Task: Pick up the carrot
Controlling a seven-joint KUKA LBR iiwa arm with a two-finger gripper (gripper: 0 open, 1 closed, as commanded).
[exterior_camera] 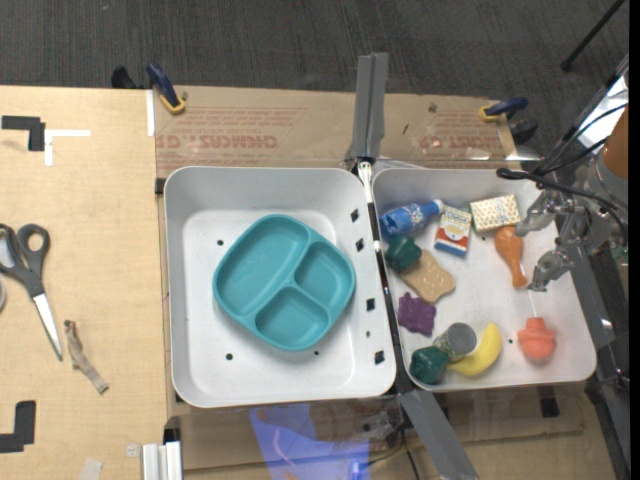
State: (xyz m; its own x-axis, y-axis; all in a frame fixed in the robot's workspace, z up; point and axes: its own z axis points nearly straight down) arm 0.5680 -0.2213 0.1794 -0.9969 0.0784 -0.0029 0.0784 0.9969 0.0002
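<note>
While hand [549, 251] hovers open, carrot [511, 252] lies beside.

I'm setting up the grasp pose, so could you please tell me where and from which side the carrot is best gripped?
Grip the carrot around its thick upper half, coming straight down from above. It lies flat on the right bin floor, thick end toward the far wall, tapering toward the near side. Close the end effector across its width; it has free floor on both sides, and the thin tip would likely slip.
</note>
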